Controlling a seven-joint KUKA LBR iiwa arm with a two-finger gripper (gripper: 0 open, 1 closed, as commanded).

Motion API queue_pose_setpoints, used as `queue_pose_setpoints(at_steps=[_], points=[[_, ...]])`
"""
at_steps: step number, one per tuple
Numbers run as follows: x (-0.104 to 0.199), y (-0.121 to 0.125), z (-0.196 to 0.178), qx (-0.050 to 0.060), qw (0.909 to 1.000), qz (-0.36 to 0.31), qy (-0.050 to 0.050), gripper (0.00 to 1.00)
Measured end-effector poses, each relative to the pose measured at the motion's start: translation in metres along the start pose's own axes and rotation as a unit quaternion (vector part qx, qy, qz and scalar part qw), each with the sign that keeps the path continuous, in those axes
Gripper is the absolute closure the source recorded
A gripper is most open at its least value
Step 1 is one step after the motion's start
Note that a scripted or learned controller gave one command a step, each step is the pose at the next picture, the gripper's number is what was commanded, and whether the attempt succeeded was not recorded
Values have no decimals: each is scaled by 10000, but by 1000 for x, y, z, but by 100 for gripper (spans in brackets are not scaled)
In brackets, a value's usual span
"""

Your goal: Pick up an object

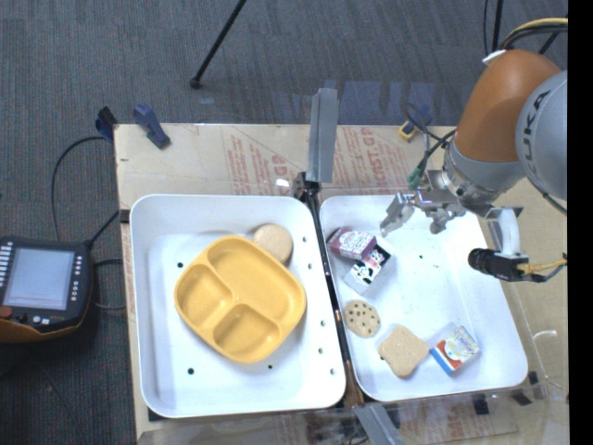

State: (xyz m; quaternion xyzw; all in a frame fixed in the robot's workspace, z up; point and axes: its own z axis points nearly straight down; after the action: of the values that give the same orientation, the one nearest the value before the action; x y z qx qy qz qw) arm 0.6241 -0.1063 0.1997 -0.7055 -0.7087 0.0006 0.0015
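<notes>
The floor is covered by a dark grey, ribbed carpet (74, 54), evenly lit. A thin black stand leg (225, 33) is seen slanting across it at the top, ending in a small foot. The tan, cardboard-covered surface (222, 160) is printed with red lettering, and a blue clamp (150, 125) is fixed at its far left corner. A black handheld control pendant with a grey screen (42, 286) is laid on the carpet to the left, and a black cable (69, 179) is looped from it toward the surface.
</notes>
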Motion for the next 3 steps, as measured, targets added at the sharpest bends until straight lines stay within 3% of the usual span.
queue_pose_setpoints(at_steps=[1, 2, 3], points=[[13, 25, 105, -80, 9978, -659, -16, 0], [-17, -35, 104, -93, 9907, -1356, -18, 0], [-106, -60, 104, -88, 9934, -1143, -26, 0]])
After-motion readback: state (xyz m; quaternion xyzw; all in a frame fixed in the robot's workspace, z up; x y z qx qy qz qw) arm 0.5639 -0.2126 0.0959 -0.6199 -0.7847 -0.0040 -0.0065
